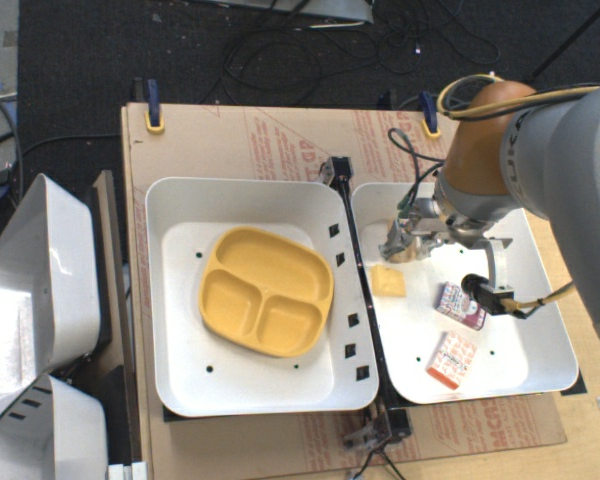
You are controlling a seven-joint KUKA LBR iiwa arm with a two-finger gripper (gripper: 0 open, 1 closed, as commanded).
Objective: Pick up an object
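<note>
We are seeing the grey arm (540, 158) reaching in from three o'clock, its gripper (405, 243) hanging over the right bin (550, 363) toward ten o'clock; its state we cannot tell. Just below it, at six o'clock, is lying a pale yellow, spongy-looking block (387, 282). Two small printed packets are lying nearby, a purple packet (461, 306) and an orange packet (451, 359). A glossy yellow compartment plate (265, 290) is sitting in the left bin (175, 368).

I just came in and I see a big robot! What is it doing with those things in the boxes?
The robot arm reaches into the right bin and its gripper is low, just above a small yellow block. A purple packet and an orange and white packet lie nearby in that bin. The left bin holds a yellow divided plate. Nothing looks picked up yet.
</note>
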